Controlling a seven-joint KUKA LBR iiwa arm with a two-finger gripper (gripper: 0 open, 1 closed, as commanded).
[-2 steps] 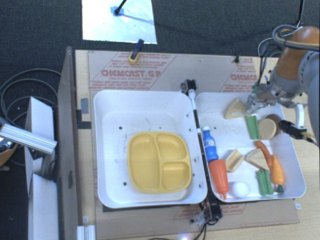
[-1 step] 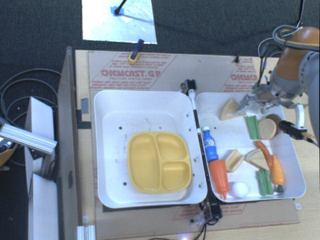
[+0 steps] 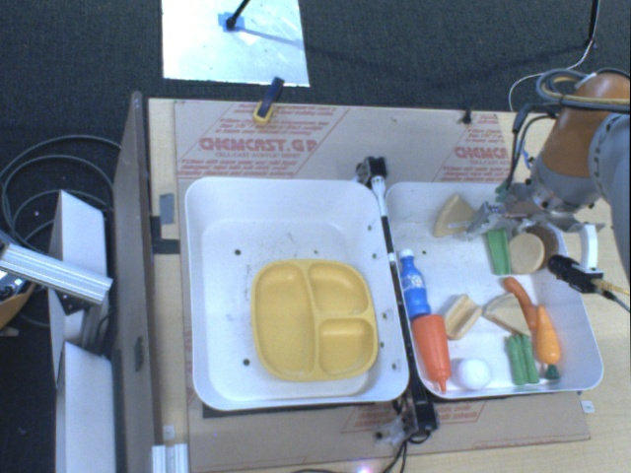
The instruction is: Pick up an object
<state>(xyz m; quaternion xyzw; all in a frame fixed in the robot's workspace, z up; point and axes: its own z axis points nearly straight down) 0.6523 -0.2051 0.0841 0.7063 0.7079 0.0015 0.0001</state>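
Both bins (image 3: 296,197) were white. Left one held a yellow divided tray (image 3: 315,318). In the right: blue-and-white bottle (image 3: 411,286), orange carrot (image 3: 431,348), white egg (image 3: 475,372), green veg sticks (image 3: 523,360), tan wedges (image 3: 455,215), orange-red pepper (image 3: 537,325). Arm (image 3: 582,136) was grey w/ orange band. Cardboard (image 3: 296,131) had red lettering.

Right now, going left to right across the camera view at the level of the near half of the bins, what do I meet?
Yellow divided tray → blue-capped bottle → orange carrot-like piece → white egg-like ball → green bean-like sticks → orange pepper-like piece.
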